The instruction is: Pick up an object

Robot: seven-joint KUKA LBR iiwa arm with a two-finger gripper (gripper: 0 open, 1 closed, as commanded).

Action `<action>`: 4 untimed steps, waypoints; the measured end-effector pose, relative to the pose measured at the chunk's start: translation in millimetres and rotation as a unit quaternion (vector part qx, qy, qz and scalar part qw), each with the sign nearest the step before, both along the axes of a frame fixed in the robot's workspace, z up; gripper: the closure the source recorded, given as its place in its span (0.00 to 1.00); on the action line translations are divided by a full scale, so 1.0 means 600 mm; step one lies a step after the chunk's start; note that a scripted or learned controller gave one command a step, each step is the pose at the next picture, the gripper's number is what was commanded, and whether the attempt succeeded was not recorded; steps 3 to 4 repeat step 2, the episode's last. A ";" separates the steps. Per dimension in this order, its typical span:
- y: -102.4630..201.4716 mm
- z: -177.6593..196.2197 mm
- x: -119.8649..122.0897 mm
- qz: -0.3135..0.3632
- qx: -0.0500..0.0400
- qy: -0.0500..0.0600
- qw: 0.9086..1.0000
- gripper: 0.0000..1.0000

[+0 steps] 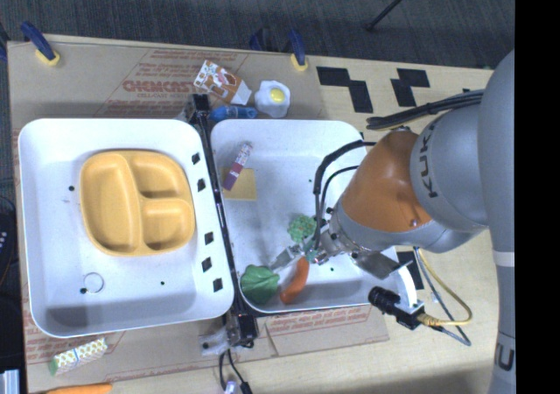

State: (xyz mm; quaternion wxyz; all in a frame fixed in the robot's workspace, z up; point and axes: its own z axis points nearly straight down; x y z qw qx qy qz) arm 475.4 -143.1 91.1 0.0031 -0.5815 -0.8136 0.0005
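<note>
A slim orange carrot-shaped toy lies tilted in the near part of the right-hand white bin, its upper end toward the arm's wrist and its lower end close to the bin's front wall. Just left of the carrot, touching or nearly so, sits a flat green leaf-shaped piece. Above the carrot, a little further into the bin, rests a small bumpy green broccoli-like toy.

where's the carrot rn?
In the camera view, the carrot lies in the right bin, near its bottom edge, beside the green leaf and just below-left of the gripper.
</note>
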 end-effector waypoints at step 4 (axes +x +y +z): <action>0.052 0.141 0.147 0.088 -0.001 -0.003 0.996 1.00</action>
